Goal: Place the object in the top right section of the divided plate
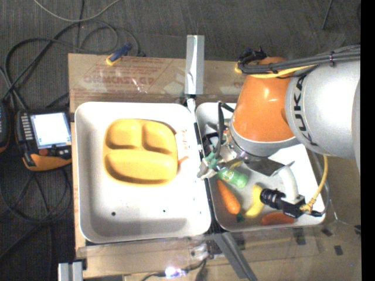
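Observation:
A yellow divided plate lies in the left white bin, towards its far side. The plate's top right section holds nothing. My gripper is low over the left side of the right bin, close to the wall between the bins. A green object lies right beside it, touching or nearly so. The view does not show whether the green object is gripped. An orange carrot, a yellow banana-like piece and a red-orange piece lie in the near part of the right bin.
The arm's orange and grey body covers most of the right bin. A metal post stands behind the gap between the bins. A handheld screen unit lies off the bench to the left.

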`<state>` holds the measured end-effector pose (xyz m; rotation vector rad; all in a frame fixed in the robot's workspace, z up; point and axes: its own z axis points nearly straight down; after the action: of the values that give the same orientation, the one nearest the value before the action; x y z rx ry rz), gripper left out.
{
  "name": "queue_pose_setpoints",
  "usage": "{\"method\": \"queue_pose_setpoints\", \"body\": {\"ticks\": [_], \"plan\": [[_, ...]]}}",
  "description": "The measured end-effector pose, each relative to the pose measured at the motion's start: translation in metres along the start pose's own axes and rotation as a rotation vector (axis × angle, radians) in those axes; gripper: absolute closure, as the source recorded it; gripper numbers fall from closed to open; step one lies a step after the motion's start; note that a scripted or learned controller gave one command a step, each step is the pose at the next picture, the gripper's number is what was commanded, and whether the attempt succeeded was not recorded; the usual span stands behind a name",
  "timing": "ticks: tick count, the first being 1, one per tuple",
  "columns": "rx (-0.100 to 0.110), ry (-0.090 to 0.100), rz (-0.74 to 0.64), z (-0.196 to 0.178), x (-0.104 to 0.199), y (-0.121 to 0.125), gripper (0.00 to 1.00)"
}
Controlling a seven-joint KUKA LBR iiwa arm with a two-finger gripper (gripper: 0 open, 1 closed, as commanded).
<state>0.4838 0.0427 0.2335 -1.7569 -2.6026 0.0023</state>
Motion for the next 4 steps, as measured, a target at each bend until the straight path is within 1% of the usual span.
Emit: {"method": "queue_pose_setpoints", "body": {"ticks": [1,2,3,4], "plan": [[0.001,-0.001,-0.081,0.013,0.086,0.068,1.00],[0.000,-0.005,-0.308,-0.050,0.115,0.162,1.00],[-0.002,-0.005,-0.367,-0.140,0.139,0.145,1.00],[-0.003,-0.005,-0.431,-0.201,0.121,0.130,1.00]]}}
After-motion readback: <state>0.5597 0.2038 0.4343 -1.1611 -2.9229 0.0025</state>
